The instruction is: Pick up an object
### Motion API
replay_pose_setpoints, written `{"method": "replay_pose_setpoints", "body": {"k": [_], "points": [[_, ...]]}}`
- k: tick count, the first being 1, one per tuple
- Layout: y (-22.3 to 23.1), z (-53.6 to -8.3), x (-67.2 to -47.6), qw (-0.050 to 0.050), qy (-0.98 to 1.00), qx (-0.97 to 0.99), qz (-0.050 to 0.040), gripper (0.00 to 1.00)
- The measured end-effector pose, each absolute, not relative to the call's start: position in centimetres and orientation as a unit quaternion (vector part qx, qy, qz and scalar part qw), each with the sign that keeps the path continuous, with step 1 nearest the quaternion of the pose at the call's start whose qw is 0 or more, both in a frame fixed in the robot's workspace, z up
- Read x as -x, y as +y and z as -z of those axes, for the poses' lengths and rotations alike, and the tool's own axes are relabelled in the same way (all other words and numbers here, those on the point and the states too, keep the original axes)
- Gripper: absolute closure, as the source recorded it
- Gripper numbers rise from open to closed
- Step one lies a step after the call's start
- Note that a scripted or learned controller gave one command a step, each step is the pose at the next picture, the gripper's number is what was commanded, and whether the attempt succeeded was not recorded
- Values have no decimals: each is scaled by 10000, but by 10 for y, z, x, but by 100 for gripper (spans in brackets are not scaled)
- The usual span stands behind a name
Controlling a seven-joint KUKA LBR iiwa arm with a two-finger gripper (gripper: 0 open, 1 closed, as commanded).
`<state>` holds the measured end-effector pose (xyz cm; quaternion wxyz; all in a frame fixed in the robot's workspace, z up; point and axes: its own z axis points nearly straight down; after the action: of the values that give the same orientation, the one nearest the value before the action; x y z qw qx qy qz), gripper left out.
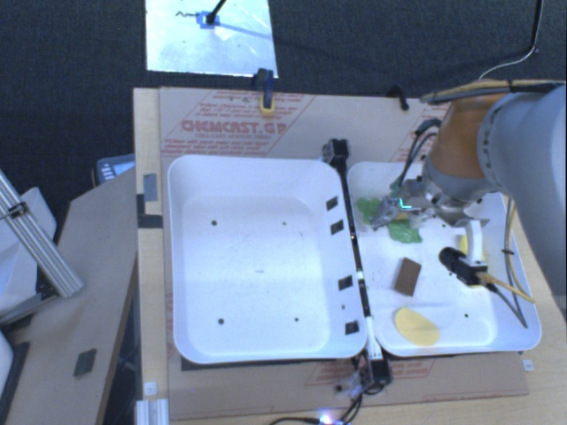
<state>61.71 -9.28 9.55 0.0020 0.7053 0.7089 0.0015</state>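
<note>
Plainly, the left bin (257, 264) takes up the middle of the bench, its white floor marked with a few small dark dots. It rests on a cardboard sheet (230, 124) with red lettering, which shows past the bin's rim at 12 o'clock. Along the seam where the two bins meet runs a row of small black clips (337, 228), from 12 o'clock down to 6 o'clock.

The right bin (469, 321) lies just beside the left one and holds the loose things. A green piece (406, 233) sits at about 10 o'clock in this bin, near the seam. The gripper (390, 213) is low over it, with green showing on the gripper's 9 o'clock and 5 o'clock sides. Whether the gripper touches the piece, and whether it is clenched or released, cannot be told from this slant.

A brown block (407, 275) lies flat just off the bin's centre toward 8 o'clock, apart from the green piece. A yellow disc (416, 327) lies at 6 o'clock, near the front rim and apart from the block.

The arm (523, 140) comes in from 3 o'clock, its orange band above the wrist.
</note>
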Motion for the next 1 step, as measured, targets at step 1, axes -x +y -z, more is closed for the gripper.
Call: {"method": "replay_pose_setpoints", "body": {"k": [1], "points": [[-114, -85, -652, 21, 7089, -7053, -13, 0]]}}
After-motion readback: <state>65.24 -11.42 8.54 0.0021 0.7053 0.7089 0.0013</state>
